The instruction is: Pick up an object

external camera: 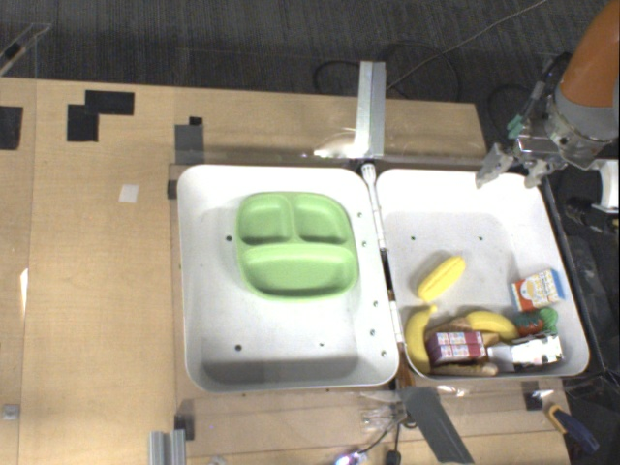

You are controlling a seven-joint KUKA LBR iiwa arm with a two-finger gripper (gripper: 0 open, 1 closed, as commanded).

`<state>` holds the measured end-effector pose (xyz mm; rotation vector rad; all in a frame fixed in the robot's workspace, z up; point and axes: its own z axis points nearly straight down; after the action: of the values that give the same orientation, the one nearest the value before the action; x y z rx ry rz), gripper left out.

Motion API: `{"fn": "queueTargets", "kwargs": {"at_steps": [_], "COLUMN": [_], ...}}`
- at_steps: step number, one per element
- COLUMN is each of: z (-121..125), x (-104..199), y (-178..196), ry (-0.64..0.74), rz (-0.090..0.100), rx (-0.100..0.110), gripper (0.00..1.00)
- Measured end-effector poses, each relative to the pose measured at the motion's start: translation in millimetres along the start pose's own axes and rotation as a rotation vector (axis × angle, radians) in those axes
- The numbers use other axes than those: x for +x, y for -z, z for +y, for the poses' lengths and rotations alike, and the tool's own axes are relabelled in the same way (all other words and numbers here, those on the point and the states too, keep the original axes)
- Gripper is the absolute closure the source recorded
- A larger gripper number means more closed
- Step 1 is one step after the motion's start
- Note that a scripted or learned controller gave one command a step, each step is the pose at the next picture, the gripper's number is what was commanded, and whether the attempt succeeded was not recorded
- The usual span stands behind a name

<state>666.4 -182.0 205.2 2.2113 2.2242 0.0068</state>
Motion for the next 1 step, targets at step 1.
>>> {"fn": "queueTargets", "kwargs": {"at_steps": [1], "z": [-22.0], "x": [49.1], "y": [-116.5], "ry": [-0.035], "rz": [-0.001], "rx": [-0.003], "gripper": [0.00]}}
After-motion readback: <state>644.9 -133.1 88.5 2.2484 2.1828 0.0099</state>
